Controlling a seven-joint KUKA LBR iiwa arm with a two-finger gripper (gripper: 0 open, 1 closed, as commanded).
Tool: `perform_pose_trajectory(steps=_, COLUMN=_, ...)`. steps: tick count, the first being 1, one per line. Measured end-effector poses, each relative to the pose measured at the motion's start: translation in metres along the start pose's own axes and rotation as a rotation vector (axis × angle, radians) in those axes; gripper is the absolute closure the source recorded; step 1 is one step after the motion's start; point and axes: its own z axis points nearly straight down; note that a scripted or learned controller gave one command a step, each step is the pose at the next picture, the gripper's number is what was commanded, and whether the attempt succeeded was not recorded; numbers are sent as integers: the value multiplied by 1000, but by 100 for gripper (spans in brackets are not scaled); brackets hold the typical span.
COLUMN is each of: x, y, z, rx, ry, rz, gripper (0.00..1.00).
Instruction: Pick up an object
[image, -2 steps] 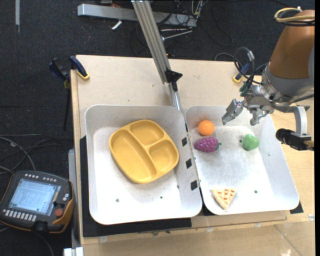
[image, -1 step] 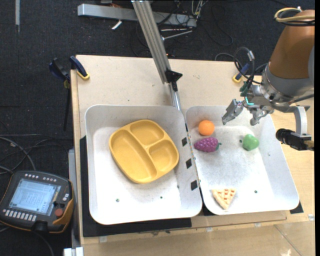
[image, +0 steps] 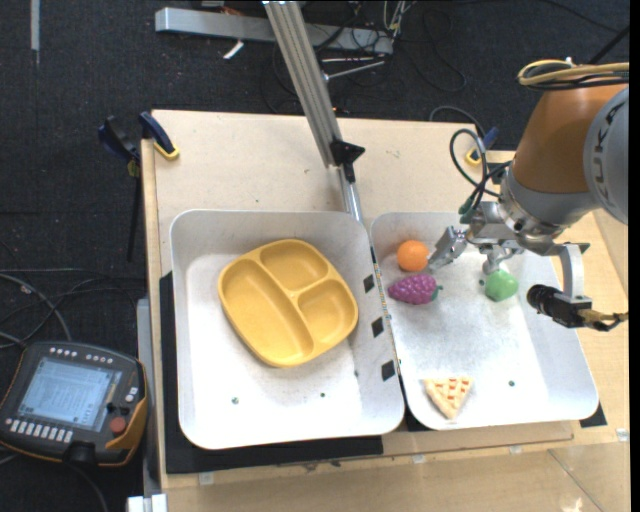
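Left bin (image: 190, 300): carries yellow divided plate (image: 288, 300) only, lots of bare floor around it, well apart from the action. Moving right, divider between bins (image: 375, 300), then right bin (image: 560, 370) with the candidates: orange ball (image: 411, 255) and purple grape cluster (image: 413, 290) nearly touching, both close to the left wall; green piece (image: 500, 286) just right of them; waffle-like wedge (image: 448, 395) alone near the front rim. Tool (image: 472, 248) hangs over the back of right bin, between ball and green piece, fingers spread apart, nothing between them. Risks: descending here probably lands in the gap and closes on air; round ball likely rolls off a finger nudge; ball-grape pair too tight for a clean finger slot, could shove one into the wall. Wedge looks flat, hard to pinch. Most open room: centre and front-right of right bin floor. Cable loop (image: 465, 160) near wrist, possible snag.
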Motion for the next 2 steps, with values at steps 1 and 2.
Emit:
perform_pose_trajectory(steps=1, x=-8, y=-2, z=47, rx=-1, ry=0, rz=1, gripper=0)
perform_pose_trajectory(steps=2, x=-3, y=-1, z=91, rx=-2, ry=0, rz=-1, gripper=0)
